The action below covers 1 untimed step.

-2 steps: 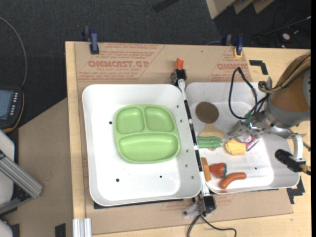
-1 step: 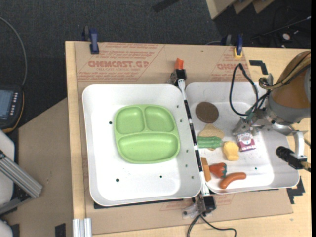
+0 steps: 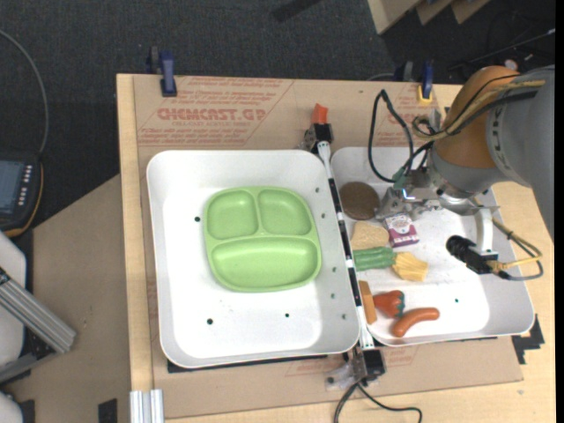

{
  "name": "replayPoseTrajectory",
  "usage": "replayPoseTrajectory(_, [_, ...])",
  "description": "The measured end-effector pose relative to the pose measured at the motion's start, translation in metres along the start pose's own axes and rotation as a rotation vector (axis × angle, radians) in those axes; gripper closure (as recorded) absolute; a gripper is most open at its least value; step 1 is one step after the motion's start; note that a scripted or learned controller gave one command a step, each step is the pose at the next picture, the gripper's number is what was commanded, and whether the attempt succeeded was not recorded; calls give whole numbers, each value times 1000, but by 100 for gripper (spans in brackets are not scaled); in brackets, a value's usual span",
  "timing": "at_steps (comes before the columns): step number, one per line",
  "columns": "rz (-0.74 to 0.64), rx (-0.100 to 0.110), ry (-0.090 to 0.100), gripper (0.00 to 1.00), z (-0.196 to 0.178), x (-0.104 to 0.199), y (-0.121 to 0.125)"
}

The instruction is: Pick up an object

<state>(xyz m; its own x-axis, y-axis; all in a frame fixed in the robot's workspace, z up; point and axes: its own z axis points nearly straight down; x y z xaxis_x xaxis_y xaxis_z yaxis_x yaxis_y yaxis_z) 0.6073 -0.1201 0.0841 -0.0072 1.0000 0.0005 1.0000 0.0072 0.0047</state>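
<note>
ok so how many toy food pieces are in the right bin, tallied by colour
brown: 1, a round disc
tan: 1, a bread-like slice
green: 1, a long piece
yellow: 1, a wedge
red: 2, a pepper-like piece and a sausage
purple and white: 1, a small packet under the gripper
total: 7

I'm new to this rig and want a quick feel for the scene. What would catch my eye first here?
The pale green three-compartment plastic plate stands out most, alone in the middle of the left white bin. Next, the cluster of toy food in the right white bin: a round brown patty, a red sausage and a yellow wedge. The grey arm's claw hangs over that bin's upper part.
</note>
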Motion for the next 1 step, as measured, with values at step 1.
replayPoseTrajectory(1, [-2, -3, 4, 100, -107, 86, -52])
